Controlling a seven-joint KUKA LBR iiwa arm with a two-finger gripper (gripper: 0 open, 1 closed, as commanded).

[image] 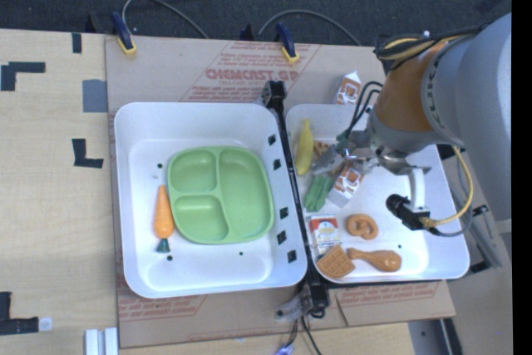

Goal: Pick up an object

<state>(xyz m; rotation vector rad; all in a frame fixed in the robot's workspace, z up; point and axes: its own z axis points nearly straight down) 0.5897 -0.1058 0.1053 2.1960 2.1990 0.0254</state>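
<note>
Right bin, front edge: waffle, drumstick, pretzel. Further back, gripper sits low over the green pod and small carton (finger state: cannot tell). Banana just behind. Left bin: green plate, carrot.

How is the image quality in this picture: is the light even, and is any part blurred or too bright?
Camera view: the light is soft and even, with faint shadows inside the left bin; the green plate and carrot look sharp; the arm close to the lens looks soft and pale; the gripper is hard to read among the toys.
</note>
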